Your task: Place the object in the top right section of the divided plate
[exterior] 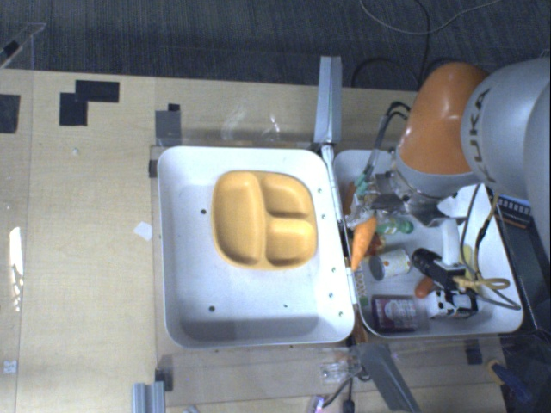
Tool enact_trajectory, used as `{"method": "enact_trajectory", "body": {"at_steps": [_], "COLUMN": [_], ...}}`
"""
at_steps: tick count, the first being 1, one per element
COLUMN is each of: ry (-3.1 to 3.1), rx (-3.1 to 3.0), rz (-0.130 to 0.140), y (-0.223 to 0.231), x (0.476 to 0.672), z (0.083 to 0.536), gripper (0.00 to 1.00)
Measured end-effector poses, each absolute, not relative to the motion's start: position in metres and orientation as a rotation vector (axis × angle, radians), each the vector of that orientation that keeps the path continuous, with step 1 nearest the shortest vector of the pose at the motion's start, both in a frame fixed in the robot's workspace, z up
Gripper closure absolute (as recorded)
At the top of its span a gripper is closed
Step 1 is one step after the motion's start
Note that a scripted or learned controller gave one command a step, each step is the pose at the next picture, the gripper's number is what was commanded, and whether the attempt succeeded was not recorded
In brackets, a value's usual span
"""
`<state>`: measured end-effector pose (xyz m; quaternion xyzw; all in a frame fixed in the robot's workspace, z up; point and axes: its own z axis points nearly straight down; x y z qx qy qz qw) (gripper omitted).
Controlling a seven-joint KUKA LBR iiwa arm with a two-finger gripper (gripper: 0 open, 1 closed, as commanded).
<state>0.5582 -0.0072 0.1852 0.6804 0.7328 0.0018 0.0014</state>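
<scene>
Camera view: arm low over the right bin (508, 317), wrist hiding the jaws, so grip state impossible to tell. Just below the wrist, an orange carrot (362, 241) against the bin's left wall, probably the target. Picking stage by the look of it; next a clean lift over the dividing walls. Yellow divided plate (263, 218) in the left bin (185, 256), top right section open, ample room around.

Yellow divided plate (263, 218), white bin (185, 256), orange carrot (362, 240).
</scene>
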Motion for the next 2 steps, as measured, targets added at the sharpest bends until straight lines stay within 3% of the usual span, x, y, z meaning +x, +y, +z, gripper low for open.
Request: {"method": "enact_trajectory", "body": {"at_steps": [1, 2], "ry": [2.348, 2.347], "rx": [2.083, 2.084], "rz": [0.007, 0.007], "y": [0.0831, 0.0828], "x": [0.5424, 0.5425], "z": [0.1979, 0.1980], "gripper": [1.00, 0.00]}}
